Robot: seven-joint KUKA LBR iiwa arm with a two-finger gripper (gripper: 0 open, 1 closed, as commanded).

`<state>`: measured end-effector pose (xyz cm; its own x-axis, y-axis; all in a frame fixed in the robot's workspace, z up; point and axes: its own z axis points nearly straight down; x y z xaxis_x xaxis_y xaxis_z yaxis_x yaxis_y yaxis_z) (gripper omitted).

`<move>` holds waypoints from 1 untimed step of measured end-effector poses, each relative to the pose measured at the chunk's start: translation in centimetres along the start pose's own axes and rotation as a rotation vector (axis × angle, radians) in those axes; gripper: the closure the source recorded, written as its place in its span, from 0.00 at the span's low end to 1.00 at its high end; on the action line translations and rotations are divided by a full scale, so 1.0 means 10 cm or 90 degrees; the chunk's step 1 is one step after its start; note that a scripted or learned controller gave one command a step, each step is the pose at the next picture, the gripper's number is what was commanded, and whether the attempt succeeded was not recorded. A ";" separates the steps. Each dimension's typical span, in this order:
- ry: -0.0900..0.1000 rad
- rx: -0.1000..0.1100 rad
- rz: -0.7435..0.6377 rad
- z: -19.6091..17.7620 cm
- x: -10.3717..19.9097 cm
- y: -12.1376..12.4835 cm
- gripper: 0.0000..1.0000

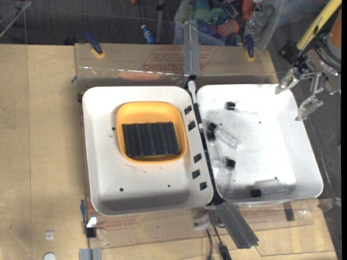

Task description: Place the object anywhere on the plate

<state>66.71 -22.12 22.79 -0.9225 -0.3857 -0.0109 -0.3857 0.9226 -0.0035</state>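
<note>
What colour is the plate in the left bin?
Yellow-orange; the plate carries a dark ribbed block, seen in the camera view.

We find the yellow plate (150, 112) largely covered by a dark ribbed block (150, 140); only its rim stays free. Clear tubes (225, 137) clutter the right bin (282, 145). A central divider (201, 150) separates both bins.

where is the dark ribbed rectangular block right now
The dark ribbed rectangular block lies on the orange plate in the left white bin.
</note>
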 end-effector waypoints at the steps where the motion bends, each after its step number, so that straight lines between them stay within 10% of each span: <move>1: 0.000 -0.001 -0.241 -0.03 -0.02 -0.01 0.00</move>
